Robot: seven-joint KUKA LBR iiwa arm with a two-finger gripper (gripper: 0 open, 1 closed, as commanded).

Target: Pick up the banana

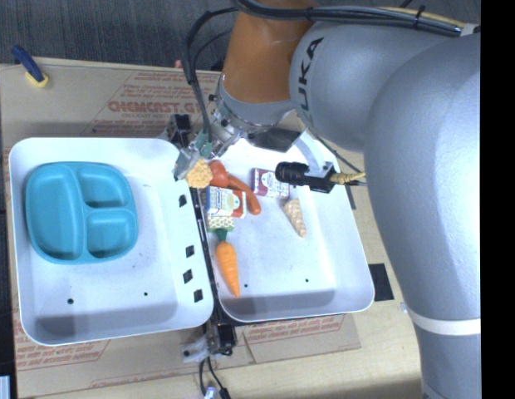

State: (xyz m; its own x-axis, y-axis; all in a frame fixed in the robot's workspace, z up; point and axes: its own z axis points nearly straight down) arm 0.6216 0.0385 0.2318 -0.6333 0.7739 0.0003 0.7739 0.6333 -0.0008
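Two bins sit side by side on the desk (141, 90), touching along their inner rims at the middle of the frame. The left bin (41, 322) holds a divided tray (79, 210) in its upper left part. The right bin (340, 293) holds a cluster along its left edge: a toy corn piece (199, 174) at the top, a chilli (234, 188) just right of it, a small carton (221, 210) below, and a carrot (228, 267) lower still. A packet (268, 183) lies right of the chilli, and a pale cob (295, 217) lies below the packet. The arm (390, 98) overhangs the upper right.
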